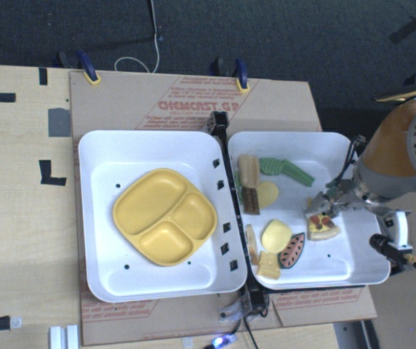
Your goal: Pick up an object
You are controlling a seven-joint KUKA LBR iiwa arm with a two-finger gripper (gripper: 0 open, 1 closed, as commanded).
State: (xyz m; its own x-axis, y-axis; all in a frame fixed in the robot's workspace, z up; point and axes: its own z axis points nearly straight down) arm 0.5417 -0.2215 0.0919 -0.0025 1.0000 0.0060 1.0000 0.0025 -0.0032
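The gripper (329, 206) hovers just above the toy pizza slice (323, 227), right of the watermelon slice (291, 250); I cannot tell its state. Judged the approach step: next, descend squarely and close.

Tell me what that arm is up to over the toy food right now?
Gripper low in right bin, right over pizza slice toy; grip unclear. Nothing visibly lifted. Watermelon slice and yellow lemon crowd close by. Yellow tray sits in left bin.
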